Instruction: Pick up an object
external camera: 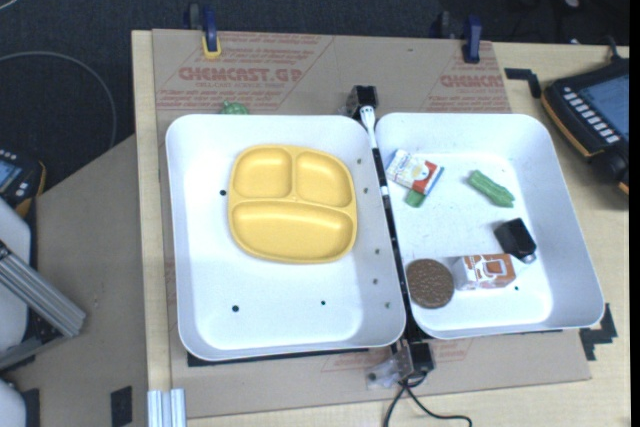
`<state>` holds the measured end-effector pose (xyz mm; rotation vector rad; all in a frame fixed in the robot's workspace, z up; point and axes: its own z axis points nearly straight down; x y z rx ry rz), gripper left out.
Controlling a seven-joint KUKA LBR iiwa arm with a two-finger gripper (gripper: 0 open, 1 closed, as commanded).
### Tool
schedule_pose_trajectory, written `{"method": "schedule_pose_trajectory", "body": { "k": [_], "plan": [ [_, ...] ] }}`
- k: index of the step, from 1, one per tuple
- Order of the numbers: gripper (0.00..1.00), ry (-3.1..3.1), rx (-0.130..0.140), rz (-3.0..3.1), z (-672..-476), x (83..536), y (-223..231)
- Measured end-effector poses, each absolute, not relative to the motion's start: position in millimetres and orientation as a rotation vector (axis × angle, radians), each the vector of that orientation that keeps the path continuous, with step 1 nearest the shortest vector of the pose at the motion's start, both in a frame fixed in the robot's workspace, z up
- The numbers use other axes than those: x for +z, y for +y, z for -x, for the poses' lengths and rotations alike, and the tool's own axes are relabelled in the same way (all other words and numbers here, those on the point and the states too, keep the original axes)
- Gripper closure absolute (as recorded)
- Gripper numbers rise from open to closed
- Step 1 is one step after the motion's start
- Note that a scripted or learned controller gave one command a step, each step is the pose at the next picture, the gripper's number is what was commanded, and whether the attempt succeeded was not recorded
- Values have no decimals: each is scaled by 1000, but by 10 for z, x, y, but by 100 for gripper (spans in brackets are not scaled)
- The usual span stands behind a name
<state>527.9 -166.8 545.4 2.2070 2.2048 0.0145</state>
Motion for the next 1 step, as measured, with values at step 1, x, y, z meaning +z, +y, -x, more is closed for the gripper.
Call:
{"method": "schedule_pose_trajectory", "body": {
  "k": [1],
  "plan": [
    [100,2227,-9,-2231,-4903,4334,-1526]
  ]
}}
